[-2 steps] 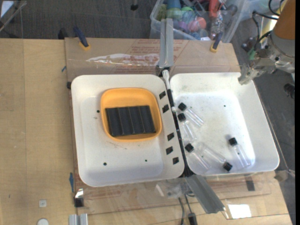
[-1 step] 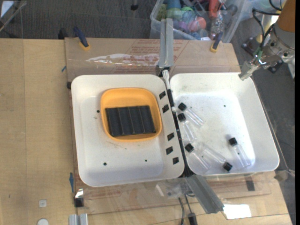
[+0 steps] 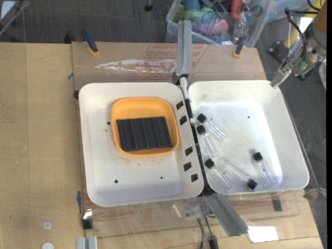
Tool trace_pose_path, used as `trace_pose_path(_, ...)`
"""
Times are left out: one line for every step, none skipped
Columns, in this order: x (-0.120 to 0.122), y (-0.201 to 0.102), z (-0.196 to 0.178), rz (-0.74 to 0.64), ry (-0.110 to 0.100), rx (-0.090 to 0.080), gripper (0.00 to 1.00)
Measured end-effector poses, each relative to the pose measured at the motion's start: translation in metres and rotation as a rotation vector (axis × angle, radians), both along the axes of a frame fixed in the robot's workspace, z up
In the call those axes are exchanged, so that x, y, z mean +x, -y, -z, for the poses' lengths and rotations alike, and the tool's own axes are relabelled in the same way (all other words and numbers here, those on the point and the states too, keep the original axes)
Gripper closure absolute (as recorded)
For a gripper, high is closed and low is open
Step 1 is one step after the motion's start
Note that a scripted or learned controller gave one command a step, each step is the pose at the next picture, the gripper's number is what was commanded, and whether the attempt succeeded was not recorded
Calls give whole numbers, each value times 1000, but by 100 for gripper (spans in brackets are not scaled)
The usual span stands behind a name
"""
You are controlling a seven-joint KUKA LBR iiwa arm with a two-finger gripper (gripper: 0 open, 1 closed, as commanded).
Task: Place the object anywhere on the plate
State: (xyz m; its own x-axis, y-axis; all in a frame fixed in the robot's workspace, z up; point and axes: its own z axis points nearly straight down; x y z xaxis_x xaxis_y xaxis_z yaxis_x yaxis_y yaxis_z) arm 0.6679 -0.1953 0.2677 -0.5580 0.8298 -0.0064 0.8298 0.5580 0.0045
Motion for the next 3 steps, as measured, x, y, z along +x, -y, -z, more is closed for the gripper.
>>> trace_pose_path(0, 28, -24, -293, 1, -2, 100)
trace_pose_path(-6, 26, -73, -506, 2, -4, 100)
trace_pose_path(-12, 26, -171, -681, 2, -6, 100)
